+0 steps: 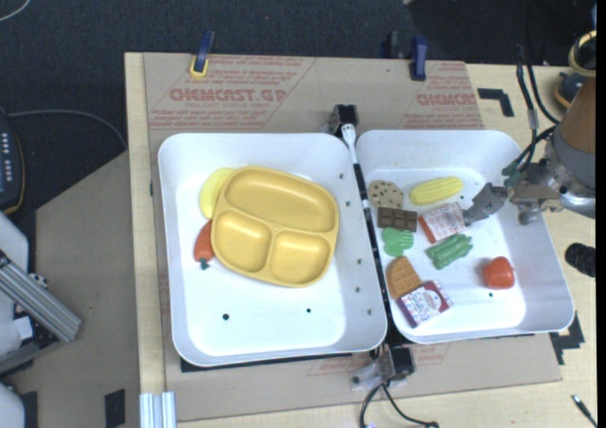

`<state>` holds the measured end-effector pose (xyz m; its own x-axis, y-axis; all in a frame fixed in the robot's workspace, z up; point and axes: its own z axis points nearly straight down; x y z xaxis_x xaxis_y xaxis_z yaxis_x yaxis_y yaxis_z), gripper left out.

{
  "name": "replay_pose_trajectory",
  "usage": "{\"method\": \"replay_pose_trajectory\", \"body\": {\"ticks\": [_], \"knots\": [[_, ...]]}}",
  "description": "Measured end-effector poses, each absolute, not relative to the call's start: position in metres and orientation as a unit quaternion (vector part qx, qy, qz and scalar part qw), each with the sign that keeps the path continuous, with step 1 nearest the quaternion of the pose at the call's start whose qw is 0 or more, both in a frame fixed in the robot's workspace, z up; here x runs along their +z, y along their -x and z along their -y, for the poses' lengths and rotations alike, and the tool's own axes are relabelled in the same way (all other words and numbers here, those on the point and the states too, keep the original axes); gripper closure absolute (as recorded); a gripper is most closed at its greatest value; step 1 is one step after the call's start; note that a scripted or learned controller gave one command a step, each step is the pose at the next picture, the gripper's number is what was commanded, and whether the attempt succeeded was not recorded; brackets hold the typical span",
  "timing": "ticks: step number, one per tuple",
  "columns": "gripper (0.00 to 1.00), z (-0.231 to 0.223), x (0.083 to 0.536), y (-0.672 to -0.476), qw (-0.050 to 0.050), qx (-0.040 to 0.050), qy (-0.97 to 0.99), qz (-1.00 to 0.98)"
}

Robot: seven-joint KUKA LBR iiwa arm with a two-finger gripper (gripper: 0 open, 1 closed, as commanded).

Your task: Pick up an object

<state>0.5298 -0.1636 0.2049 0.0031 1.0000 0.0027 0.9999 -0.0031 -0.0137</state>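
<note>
My gripper (pixel 504 208) hangs over the right bin (pixel 540 308), coming in from the right, open with nothing between its fingers. One grey fingertip (pixel 486 202) sits just right of a red-and-white packet (pixel 442 222). Around it in that bin lie a yellow corn cob (pixel 435 190), a round cookie (pixel 384 193), a brown chocolate bar (pixel 398 219), a green leafy piece (pixel 397 241), a green vegetable (pixel 449 250), a red tomato (pixel 498 272), an orange-brown toast slice (pixel 402 276) and a dark red packet (pixel 425 302).
The left bin (pixel 275 331) holds a yellow compartment tray (pixel 275 225) lying on a yellow item (pixel 212 190), with a red-orange pepper (pixel 204 244) at its left. A black clip (pixel 345 117) sits where the bins meet at the back. Cables run along the right side.
</note>
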Motion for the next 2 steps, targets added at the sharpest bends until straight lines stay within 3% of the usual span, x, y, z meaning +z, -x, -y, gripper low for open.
{"method": "replay_pose_trajectory", "body": {"ticks": [1,2], "knots": [[0.00,0.163,0.212,-0.533,0.000,-0.0002,0.707,0.707],[0.00,0.158,0.157,-0.523,0.004,0.0015,0.707,0.707]]}}
